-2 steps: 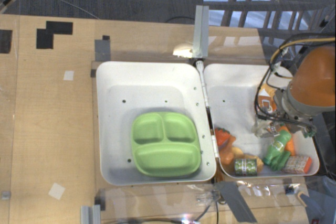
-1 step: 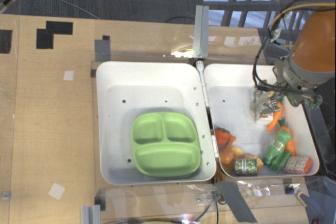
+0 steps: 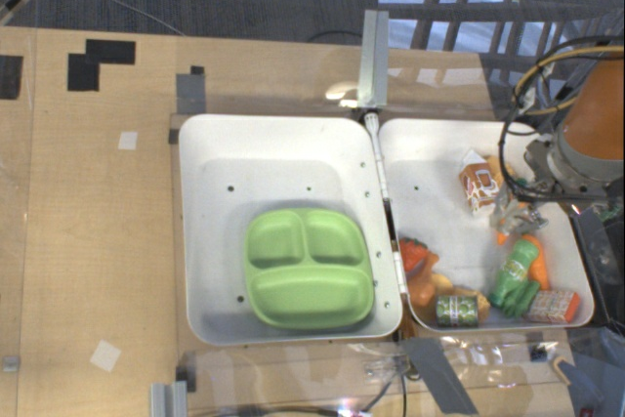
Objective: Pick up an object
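Nothing lifted yet — gripper (image 3: 510,210) hovers above the green bottle (image 3: 516,274), its opening indiscernible — grasp remains.

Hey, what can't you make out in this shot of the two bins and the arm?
- Pincer: small and blurred in the camera view, so its grip state is unclear.
- Arm: cut off by the right edge.
- Carton label: too small to read.
- Can label: too small to read.
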`<act>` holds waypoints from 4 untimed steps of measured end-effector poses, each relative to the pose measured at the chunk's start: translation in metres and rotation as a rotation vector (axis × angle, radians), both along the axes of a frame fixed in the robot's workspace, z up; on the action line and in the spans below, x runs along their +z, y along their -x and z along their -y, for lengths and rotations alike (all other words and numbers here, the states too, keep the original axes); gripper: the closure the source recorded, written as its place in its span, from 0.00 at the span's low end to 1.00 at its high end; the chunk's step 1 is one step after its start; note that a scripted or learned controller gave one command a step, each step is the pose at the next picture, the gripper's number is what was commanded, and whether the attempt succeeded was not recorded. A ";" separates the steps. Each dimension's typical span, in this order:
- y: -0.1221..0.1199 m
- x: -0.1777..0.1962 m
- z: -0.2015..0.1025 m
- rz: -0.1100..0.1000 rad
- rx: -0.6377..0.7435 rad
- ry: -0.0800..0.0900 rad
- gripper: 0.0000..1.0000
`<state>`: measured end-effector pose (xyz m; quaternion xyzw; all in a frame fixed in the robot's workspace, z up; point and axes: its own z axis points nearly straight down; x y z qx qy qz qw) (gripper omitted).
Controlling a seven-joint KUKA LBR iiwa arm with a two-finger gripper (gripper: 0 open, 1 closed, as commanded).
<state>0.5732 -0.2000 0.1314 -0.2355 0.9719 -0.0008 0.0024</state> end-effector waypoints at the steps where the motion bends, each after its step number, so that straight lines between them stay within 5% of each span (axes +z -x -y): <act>1: -0.098 0.136 -0.027 0.016 -0.356 -0.003 1.00; 2: -0.099 0.211 -0.101 0.016 -0.436 -0.007 1.00; 3: -0.092 0.170 -0.131 0.003 -0.451 -0.005 1.00; 4: -0.097 0.221 -0.193 0.009 -0.617 -0.009 1.00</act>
